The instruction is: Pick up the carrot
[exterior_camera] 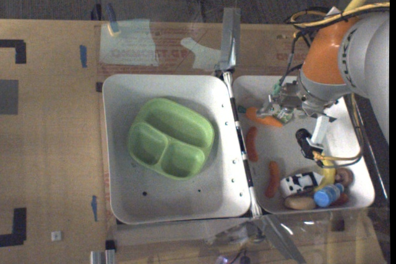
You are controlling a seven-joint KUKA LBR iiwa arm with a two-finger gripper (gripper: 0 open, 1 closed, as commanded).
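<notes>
Step in hand looks like closing on the carrot (264, 119). Best way, I reckon: come straight down, line my grip across its narrow width, not lengthwise, and squeeze w/o nudging it toward the bin wall (237, 127).

Carrot lies in the right bin's upper left, just beside that wall. My gripper (279, 109) sits right over its right end, touching or nearly. Can't tell if I'm clenched or released.
</notes>
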